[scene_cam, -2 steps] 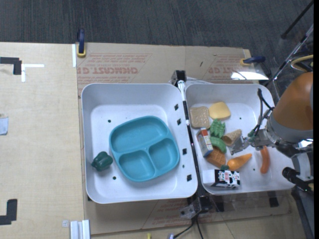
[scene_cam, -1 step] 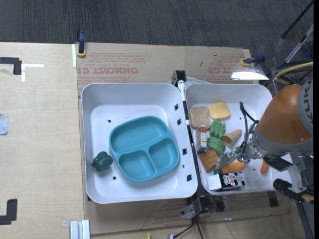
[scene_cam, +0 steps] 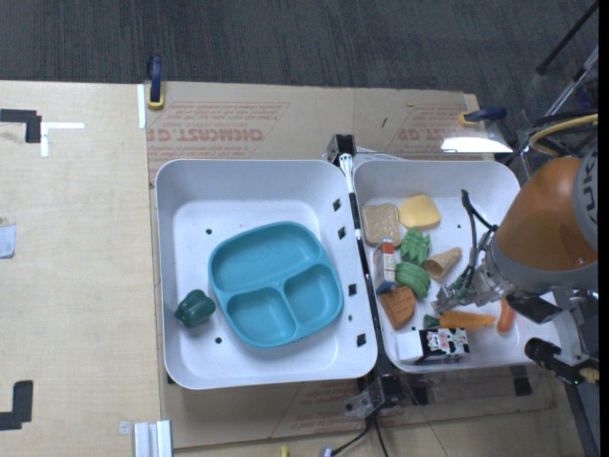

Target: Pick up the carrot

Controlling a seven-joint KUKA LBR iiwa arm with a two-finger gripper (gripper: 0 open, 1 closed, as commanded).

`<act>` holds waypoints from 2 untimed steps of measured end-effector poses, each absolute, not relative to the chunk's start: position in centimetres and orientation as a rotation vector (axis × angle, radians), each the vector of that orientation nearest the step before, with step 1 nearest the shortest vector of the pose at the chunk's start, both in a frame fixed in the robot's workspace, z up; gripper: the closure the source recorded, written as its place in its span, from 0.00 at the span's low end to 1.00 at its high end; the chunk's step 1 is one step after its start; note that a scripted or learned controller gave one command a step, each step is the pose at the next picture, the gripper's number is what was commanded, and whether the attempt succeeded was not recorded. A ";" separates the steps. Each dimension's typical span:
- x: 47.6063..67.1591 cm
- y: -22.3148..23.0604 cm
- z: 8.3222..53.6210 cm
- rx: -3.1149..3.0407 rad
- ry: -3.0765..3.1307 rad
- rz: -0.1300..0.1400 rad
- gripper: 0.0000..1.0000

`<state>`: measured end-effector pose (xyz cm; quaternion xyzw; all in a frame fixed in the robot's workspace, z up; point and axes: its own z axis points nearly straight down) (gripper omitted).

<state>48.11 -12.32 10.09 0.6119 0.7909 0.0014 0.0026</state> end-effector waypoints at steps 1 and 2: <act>49.7 -10.6 9.0 2.239 2.206 -0.004 1.00; 49.7 -10.7 9.1 2.239 2.205 -0.004 0.00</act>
